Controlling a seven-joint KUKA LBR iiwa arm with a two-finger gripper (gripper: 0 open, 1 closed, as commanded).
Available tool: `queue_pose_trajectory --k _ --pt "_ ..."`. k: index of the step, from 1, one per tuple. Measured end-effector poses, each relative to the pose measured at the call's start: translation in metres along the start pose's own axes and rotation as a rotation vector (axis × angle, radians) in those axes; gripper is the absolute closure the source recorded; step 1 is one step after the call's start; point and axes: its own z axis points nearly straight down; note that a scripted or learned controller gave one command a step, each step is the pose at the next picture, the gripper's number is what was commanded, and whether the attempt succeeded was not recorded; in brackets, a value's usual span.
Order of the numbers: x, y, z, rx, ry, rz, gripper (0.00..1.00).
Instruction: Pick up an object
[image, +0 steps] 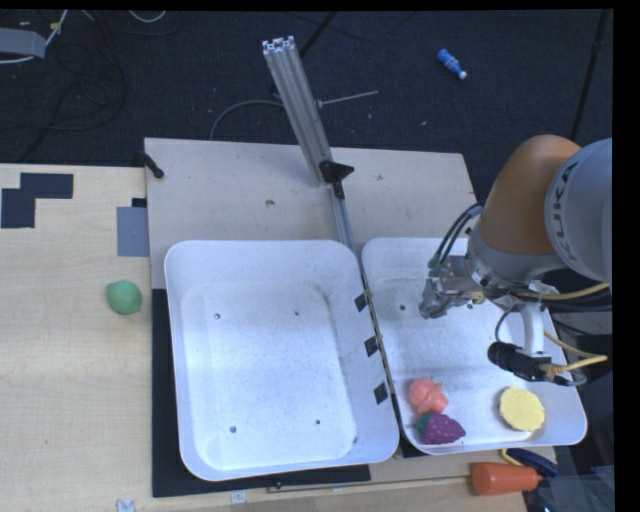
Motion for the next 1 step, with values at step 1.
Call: queue_pose_trajectory --k 1 --pt "-0.0022 0.0044 -0.0424 0.001 0.0 0.001 1.0"
